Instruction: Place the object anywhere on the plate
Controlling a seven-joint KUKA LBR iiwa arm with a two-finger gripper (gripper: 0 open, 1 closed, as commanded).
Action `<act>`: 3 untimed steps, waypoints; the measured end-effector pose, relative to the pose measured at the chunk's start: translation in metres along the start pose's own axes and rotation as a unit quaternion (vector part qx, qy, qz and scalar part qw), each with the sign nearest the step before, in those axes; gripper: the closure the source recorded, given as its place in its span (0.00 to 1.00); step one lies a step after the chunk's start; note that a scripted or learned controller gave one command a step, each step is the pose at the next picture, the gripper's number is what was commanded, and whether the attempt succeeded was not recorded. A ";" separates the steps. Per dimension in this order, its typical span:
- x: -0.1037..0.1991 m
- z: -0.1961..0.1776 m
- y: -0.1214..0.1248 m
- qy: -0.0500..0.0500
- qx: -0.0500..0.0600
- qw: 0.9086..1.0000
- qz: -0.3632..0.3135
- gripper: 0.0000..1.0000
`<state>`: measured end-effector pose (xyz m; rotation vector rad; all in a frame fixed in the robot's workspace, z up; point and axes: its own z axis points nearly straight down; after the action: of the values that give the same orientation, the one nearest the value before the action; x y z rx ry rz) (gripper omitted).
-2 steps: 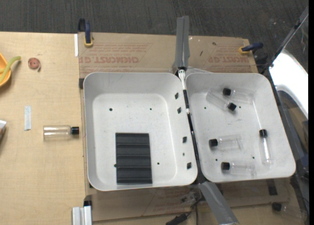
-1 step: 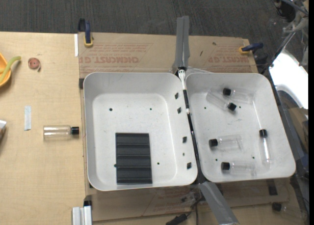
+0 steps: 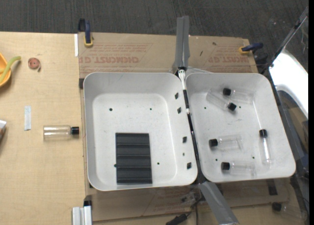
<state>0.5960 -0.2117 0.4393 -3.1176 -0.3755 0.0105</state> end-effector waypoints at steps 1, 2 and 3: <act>0.059 0.000 -0.050 0.001 -0.001 1.000 0.020 0.00; 0.005 0.000 0.012 0.000 0.000 1.000 0.019 0.00; 0.063 0.000 -0.017 0.001 -0.001 1.000 0.019 0.00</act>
<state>0.6533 -0.1803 0.4389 -3.1252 -0.3168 0.0083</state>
